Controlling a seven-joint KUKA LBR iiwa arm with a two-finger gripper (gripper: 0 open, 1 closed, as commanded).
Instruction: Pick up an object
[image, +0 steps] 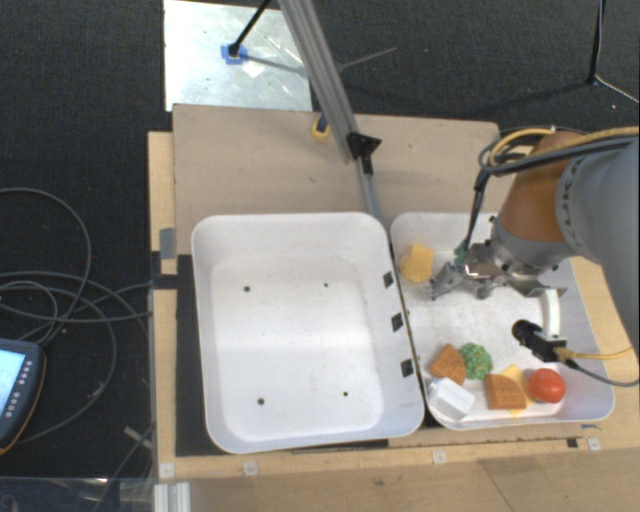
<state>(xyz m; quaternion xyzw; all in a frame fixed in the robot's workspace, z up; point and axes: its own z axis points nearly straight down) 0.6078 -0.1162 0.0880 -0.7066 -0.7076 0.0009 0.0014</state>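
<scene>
Dark carpet with loose cables surrounds a tan wooden surface (260, 160) carrying two shallow white bins side by side. No object is picked yet: the candidates all sit in the right bin (600, 400). Nearest the hand (455, 283) is a yellow block (417, 263), just beside it toward the bin's far left corner, not touching as far as I can see. Along the near rim: orange wedge (448, 364), green broccoli-like piece (476, 359), white block (452, 399), waffle-textured orange piece (506, 391), red tomato-like ball (546, 384), packed close, several touching. Hand hangs low over bare bin floor, nothing visible in it; whether it is apart or together, cannot tell, too small and dark.

Risks, as judgement: closing here likely grabs nothing. Going for the yellow block could shove it into the corner wall. Near-rim cluster is tight, so neighbours could get knocked or double-grabbed. Left bin (220, 260) holds nothing relevant.
</scene>
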